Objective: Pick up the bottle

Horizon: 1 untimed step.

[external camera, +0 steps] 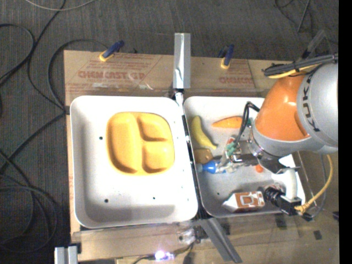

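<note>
One carton [246, 201] lies along the front edge of the right bin [220, 188], with bare floor to its left. Behind it, one bottle [216, 167] lies on its side, blue cap towards the bin's left wall. The gripper [235, 157] sits at the bottle's other end; I cannot tell if it is open or closed. One brown lump [202, 156] and one banana [199, 133] hug the left wall; one carrot, perhaps, [226, 122] lies near the back edge. The left bin [93, 191] bears one yellow tray [141, 143], with bare margins around it.
</note>
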Each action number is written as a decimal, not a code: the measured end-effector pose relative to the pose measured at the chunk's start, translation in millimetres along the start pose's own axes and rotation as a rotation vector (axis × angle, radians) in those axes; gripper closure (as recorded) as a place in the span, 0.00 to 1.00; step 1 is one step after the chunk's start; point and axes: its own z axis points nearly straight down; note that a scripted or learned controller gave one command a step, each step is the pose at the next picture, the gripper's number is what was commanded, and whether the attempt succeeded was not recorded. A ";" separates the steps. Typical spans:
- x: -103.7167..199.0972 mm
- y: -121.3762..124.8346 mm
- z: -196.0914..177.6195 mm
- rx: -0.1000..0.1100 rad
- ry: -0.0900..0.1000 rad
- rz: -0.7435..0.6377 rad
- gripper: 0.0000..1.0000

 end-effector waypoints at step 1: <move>0.0 0.0 0.0 0.000 0.000 0.000 0.00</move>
